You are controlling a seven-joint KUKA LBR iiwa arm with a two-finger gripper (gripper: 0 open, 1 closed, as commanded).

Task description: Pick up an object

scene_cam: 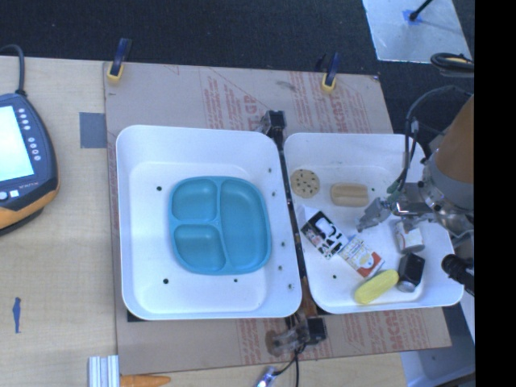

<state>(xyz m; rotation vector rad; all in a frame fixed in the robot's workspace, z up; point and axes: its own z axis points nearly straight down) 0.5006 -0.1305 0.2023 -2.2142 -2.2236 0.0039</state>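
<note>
Beige oblong block point(348, 194) lies flat in the far part of the right bin point(347, 140), about midway across it, apart from the bin walls. It is a plain, pale tan bar with rounded ends, its long side running left to right.

To its left, close but not touching, lies a round tan disc with dark holes point(305, 182), like a biscuit. Nearer, by the left wall of the bin, a black-and-white packet point(322, 234) lies at a slant, and a white packet with an orange end point(360, 256) lies just right of it; whether the two touch cannot be told. Against the near wall lies a yellow banana-shaped thing point(376, 286).

The gripper point(372, 216) hangs over the right bin, just right of the block and a little nearer, above the space between the block and the white packet. Whether it is open or closed cannot be told, and nothing is seen in its hold. The arm point(455, 156) rises behind it at the right.

The left bin point(145, 184) holds a blue divided plate point(219, 224) with three compartments. Both bins rest on a cardboard sheet point(242, 95), pinned at the far edge by two blue clamps point(118, 59). A teach pendant point(20, 160) lies on the bench at far left.
</note>
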